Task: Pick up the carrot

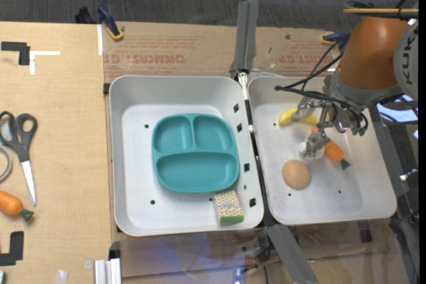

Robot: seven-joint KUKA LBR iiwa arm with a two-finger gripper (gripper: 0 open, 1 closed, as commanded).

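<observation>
A small orange carrot (335, 152) with a green tip lies in the right bin (373, 206), towards its right side. My gripper (315, 145) hangs low over that bin, its tip right at the carrot's left end. Whether it touches the carrot is unclear. The wrist and cables hide part of the bin behind it.
A yellow banana-like piece (295, 118) lies behind the gripper and a tan egg-shaped item (296, 174) in front of it. The left bin (126, 163) holds a teal divided plate (195, 152) and a sponge (229, 207). On the bench at left lie scissors (20, 149) and a second carrot (10, 203).
</observation>
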